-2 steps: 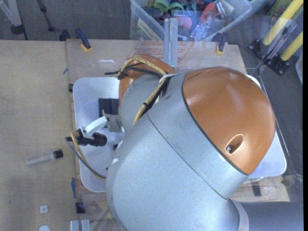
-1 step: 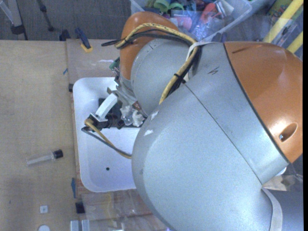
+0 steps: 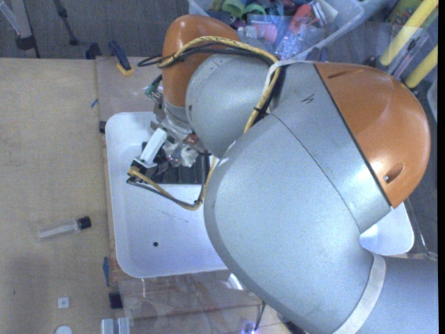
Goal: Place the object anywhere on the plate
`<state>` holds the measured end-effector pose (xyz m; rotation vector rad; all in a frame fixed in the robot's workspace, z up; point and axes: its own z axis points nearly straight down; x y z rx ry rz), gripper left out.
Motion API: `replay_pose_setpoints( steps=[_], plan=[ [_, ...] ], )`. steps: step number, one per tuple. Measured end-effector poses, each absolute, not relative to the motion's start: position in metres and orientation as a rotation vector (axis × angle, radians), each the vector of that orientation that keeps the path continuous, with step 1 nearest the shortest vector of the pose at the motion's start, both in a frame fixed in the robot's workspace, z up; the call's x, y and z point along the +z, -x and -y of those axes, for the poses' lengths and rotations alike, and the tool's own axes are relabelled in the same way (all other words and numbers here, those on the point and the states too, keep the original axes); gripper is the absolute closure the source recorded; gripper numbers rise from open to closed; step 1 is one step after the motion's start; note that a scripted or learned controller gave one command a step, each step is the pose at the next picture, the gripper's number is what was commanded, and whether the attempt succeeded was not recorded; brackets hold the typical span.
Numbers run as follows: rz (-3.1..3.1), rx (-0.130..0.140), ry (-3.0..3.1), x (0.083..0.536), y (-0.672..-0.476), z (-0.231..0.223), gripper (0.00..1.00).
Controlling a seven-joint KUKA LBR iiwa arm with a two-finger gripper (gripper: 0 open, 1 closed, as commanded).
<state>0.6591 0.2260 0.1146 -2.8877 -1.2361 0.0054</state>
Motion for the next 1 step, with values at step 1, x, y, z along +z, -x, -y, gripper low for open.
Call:
replay_pose_setpoints(
  steps=[1],
  plan=[
    [2.021,-0.021,2.42,0.0937,-0.623,-0.223,1.0]
  ],
)
